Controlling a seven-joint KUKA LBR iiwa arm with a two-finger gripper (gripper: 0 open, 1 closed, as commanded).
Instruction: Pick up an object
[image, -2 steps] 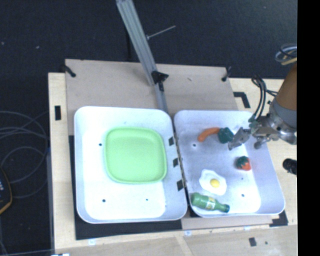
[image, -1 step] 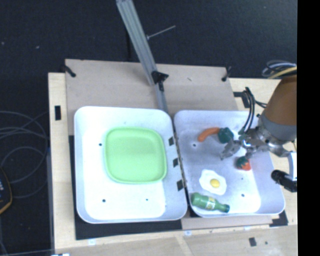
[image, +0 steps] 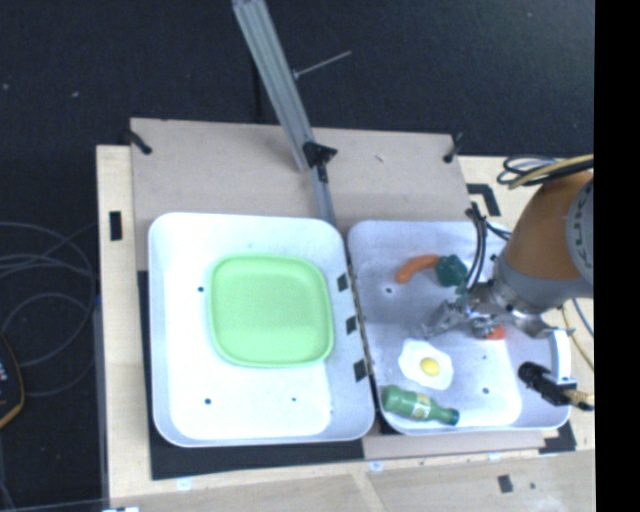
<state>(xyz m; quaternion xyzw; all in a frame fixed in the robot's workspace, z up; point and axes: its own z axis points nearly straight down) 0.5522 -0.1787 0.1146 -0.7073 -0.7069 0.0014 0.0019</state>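
Note:
The right bin (image: 385, 255) holds an orange carrot-like piece (image: 416, 267) with a dark green piece (image: 451, 269) at its right end, a fried egg toy (image: 426, 367) and a green bottle (image: 420, 405) lying near the front wall. My gripper (image: 447, 317) is low in the right bin, just above the egg and below the carrot piece. Nothing shows between its fingers. The arm reaches in from the right.
The left bin (image: 180, 300) carries a light green square plate (image: 270, 309). A grey metal bar (image: 285, 95) slants down from the top to the wall between the bins. The bench edge (image: 115, 300) runs along the left.

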